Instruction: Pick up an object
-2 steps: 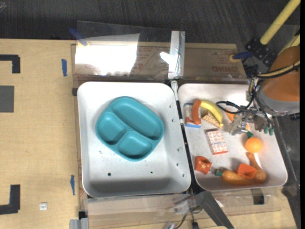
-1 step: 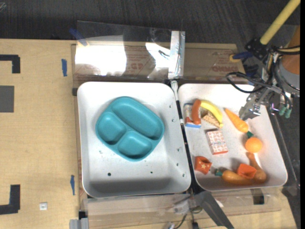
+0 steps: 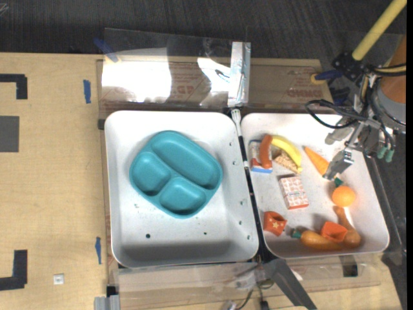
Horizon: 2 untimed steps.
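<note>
One orange ball lay near the right bin's right edge, just below my claw; whether the claw was spread, I could not tell.

Left bin: a teal divided plate occupies the centre; open floor runs around it along all walls. Right bin: crowded. Banana and card box block the left half; carrots line the near wall. Open floor lies mid-bin between box and orange ball. The tool and its cables overhang the far right corner.
</note>
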Available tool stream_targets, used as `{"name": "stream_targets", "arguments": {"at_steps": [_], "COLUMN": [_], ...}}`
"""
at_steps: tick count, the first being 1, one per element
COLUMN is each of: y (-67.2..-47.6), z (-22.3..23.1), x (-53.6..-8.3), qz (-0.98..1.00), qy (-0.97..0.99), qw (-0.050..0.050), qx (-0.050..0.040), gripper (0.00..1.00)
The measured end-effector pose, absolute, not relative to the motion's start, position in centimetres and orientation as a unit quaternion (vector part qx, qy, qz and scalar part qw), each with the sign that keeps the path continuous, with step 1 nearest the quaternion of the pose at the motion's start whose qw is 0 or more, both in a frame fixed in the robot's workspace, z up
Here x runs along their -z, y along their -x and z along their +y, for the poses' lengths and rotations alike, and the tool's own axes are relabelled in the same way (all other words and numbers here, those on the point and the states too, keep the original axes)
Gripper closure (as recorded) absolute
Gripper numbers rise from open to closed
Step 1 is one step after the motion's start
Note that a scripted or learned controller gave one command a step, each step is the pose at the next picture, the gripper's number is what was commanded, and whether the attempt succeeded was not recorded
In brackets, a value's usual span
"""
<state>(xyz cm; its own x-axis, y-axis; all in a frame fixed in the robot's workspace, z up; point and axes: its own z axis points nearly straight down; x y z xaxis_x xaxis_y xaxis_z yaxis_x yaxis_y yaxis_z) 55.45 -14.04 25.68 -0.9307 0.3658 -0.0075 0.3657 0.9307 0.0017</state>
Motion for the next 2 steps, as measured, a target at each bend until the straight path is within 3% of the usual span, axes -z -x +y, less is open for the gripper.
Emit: {"name": "stream_targets", "arguments": {"at_steps": [1,2], "y": [-58.8,-50.2], "z": [-9.9,-10.5], "x": [-11.0,-9.0], "qz": [0.998,0.997], "qy": [-0.07,-0.073], "qw": [-0.001,0.006], "qx": [-0.0013,0.0004], "gripper": [0.0,0.0]}}
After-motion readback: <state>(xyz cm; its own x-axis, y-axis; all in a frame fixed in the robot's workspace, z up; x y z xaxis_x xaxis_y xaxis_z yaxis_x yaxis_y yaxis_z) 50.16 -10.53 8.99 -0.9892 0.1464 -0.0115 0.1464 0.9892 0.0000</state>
